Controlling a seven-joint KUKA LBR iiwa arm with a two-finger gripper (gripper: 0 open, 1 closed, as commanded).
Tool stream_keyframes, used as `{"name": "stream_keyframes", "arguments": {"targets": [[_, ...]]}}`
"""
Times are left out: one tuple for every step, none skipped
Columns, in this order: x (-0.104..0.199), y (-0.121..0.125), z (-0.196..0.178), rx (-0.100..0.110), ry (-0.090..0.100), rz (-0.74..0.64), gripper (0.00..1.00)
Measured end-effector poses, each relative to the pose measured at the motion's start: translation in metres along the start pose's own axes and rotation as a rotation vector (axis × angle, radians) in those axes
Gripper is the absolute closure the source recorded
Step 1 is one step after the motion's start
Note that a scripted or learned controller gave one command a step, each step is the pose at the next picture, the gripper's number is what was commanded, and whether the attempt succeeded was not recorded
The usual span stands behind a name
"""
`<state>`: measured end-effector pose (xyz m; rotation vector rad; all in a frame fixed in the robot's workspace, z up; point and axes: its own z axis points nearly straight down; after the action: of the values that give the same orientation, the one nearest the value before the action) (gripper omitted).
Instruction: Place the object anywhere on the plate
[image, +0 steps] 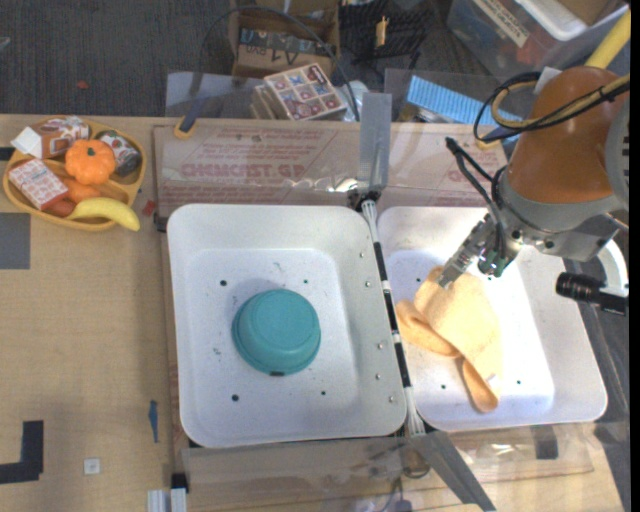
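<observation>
A teal round plate (277, 330) sits in the middle of the left bin (200, 240). In the right bin (560, 390) lies a pale tan flat object (472, 318), with orange-tan pieces beside it at its left (424, 334) and lower end (481, 386). My gripper (470, 272) reaches down from the upper right and hangs over the tan object's upper end. It stands open, one fingertip (449, 276) near the object's top edge. I see nothing held between the fingers.
The divider (385, 300) between the two bins runs between the plate and the tan object. A yellow bowl of toy food (75, 175) stands at the far left of the bench. Boxes and clutter lie behind the bins.
</observation>
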<state>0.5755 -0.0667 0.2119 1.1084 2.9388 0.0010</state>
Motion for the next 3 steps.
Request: {"name": "stream_keyframes", "arguments": {"targets": [[0.014,0.048,-0.011,-0.004,-0.007,-0.400,1.00],[0.038,0.087,-0.022,-0.004,-0.007,-0.722,1.00],[0.053,0.137,-0.022,-0.005,-0.007,-0.727,1.00]]}}
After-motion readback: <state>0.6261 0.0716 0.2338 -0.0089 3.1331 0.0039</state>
